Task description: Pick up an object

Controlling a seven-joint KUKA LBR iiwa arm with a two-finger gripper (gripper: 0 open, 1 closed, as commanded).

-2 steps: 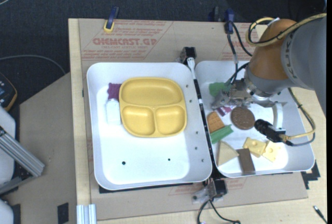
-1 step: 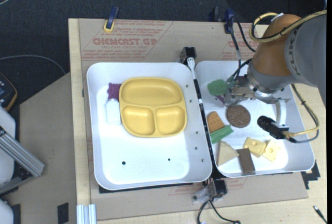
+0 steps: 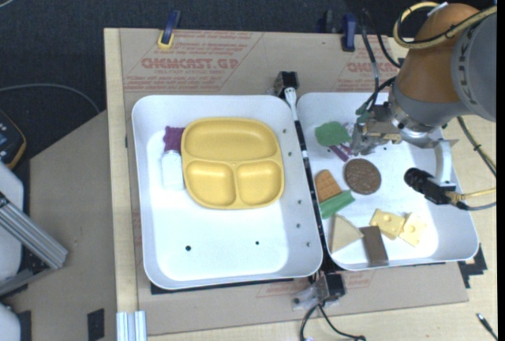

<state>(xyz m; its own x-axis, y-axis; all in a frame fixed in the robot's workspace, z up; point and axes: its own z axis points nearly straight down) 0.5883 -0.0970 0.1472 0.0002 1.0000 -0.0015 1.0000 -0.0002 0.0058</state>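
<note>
1. The arm (image 3: 442, 55), grey with an orange band above the wrist, reaches in from the right and hangs over the upper part of the right bin (image 3: 458, 241).
2. The gripper (image 3: 364, 144) points down and to the left, just above the brown round disc (image 3: 362, 175) and just right of the green flat piece (image 3: 331, 133).
3. Finger state: cannot be determined. The wrist body covers the fingertips, and nothing can be seen between them.
4. A thin purple item (image 3: 342, 151), possibly a strip or stick, lies between the green flat piece and the gripper, partly hidden.
5. Other contents of the right bin: an orange cracker-like piece (image 3: 327, 185) beside the disc, a green block (image 3: 337, 204) below it, a tan wedge (image 3: 344, 234), a dark brown bar (image 3: 374, 245) touching the wedge, and two yellow cheese-like pieces (image 3: 398, 226) near the lower right.
6. The left bin (image 3: 213, 260) holds a yellow three-compartment tray (image 3: 232, 161), upright, in its upper half.
7. A purple object (image 3: 173, 138) and a white object (image 3: 170, 170) lie against the tray's left edge.
</note>
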